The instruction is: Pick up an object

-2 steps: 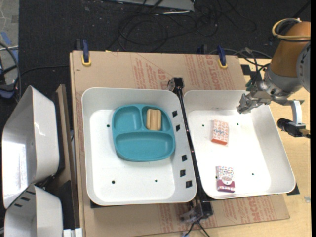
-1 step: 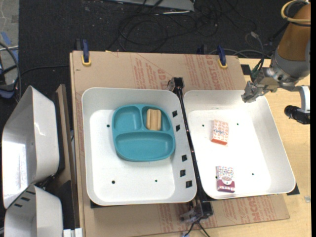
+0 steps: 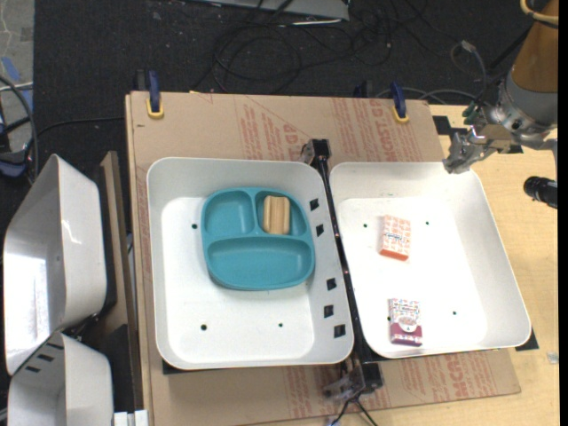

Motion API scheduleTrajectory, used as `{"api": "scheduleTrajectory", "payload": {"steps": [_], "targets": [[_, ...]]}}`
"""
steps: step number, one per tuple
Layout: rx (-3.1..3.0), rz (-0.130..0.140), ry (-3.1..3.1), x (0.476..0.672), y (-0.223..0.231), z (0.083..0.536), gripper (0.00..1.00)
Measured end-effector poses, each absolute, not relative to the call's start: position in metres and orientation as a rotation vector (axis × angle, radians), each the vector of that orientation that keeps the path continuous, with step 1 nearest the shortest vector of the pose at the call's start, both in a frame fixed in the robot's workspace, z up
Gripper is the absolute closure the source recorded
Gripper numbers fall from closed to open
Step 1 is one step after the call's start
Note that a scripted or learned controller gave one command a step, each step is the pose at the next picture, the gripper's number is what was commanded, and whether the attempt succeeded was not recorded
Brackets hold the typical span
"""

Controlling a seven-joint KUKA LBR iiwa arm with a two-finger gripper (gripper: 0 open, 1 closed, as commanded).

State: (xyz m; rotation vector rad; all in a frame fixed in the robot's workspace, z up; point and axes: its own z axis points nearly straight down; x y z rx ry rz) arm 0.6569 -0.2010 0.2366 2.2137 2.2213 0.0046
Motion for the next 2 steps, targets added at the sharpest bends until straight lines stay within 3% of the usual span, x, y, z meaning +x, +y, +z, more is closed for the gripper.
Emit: {"api": "scheduleTrajectory", "payload": {"steps": [2], "targets": [[2.214, 0.0, 2.231, 0.64, -0.092, 0.234, 1.0]]}}
